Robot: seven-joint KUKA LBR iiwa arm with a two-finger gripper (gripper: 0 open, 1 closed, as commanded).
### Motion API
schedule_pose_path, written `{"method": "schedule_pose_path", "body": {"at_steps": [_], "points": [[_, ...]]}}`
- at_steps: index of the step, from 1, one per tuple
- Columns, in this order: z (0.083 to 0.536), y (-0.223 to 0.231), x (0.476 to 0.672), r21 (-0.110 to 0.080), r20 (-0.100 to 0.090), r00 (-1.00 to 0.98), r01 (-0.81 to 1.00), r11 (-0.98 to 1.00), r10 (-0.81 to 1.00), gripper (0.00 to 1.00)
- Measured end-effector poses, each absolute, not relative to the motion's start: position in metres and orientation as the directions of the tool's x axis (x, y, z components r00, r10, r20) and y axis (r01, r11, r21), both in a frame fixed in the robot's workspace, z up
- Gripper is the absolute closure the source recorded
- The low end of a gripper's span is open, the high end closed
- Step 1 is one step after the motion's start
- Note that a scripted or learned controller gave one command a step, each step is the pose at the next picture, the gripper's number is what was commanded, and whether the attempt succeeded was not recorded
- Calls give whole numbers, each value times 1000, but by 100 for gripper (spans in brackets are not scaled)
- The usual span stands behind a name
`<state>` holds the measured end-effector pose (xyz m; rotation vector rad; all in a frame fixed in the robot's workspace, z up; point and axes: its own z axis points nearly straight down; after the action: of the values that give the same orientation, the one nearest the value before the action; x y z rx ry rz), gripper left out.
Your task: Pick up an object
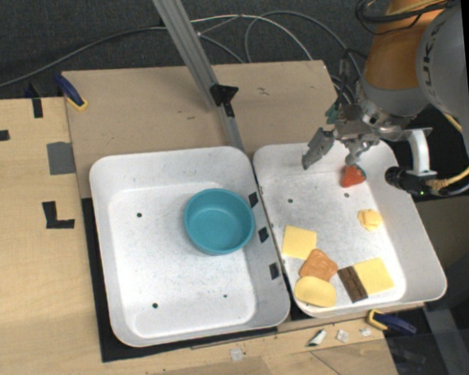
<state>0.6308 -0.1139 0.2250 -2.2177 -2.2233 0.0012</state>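
Observation:
My gripper hangs over the far end of the right bin, open, its two fingers spread wide with nothing between them. A small red object lies just below the right finger; whether they touch I cannot tell. Lower in the same bin lie a small yellow piece, a yellow square, an orange-brown lump, a yellow oval, a brown bar and another yellow block.
The left bin holds a blue bowl toward its right side. A grey pole slants up from the gap between the bins. Cables run along the back of the bench.

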Motion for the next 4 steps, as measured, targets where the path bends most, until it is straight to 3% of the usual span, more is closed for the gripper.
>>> {"method": "schedule_pose_path", "body": {"at_steps": [1, 2, 4], "points": [[225, -114, 631, -1, 0, -3, 1000, 3, 1000, 0], [162, -111, 635, -7, 0, -3, 1000, 3, 1000, 0], [87, -110, 637, -3, -1, -3, 1000, 3, 1000, 0]]}}
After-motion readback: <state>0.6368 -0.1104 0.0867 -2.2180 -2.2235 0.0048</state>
